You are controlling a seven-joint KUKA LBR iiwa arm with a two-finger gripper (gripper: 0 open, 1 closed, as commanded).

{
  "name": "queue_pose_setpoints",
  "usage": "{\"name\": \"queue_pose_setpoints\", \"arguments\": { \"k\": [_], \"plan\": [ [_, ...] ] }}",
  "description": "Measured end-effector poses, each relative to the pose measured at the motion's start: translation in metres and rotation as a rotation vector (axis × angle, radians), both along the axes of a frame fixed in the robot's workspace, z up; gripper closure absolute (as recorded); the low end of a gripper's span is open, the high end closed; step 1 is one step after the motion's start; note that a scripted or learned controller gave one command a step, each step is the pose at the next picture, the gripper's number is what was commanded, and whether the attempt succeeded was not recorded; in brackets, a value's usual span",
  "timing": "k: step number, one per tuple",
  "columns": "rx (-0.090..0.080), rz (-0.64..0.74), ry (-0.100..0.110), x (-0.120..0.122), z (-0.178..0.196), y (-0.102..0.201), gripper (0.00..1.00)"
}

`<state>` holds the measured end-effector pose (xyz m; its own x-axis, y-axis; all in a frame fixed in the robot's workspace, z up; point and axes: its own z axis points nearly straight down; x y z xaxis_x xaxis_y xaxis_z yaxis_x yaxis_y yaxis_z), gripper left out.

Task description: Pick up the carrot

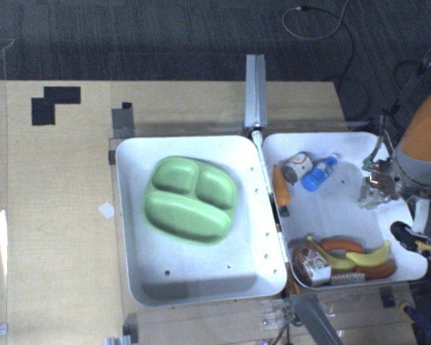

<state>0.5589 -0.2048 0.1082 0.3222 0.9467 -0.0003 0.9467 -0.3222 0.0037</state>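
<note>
The carrot (280,187) is a slim orange stick lying lengthwise against the left wall of the right bin (343,141). My gripper (371,196) hangs low over the right side of that bin, well to the right of the carrot, with bare white floor between them. Nothing shows in its grasp. The orange band of the arm (424,132) sits above it at the right edge.
Close to the carrot lie a small can (296,166) and a blue bottle (319,173). A banana (358,255), red sausages (342,244) and a packet (311,264) crowd the bin's front. The left bin (142,280) holds a green divided plate (192,199).
</note>
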Motion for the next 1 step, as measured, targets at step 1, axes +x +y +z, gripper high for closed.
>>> {"name": "queue_pose_setpoints", "arguments": {
  "k": [1],
  "plan": [
    [0.001, -0.382, -0.001, -0.0028, 0.1524, 0.0209, 1.00]
  ]
}}
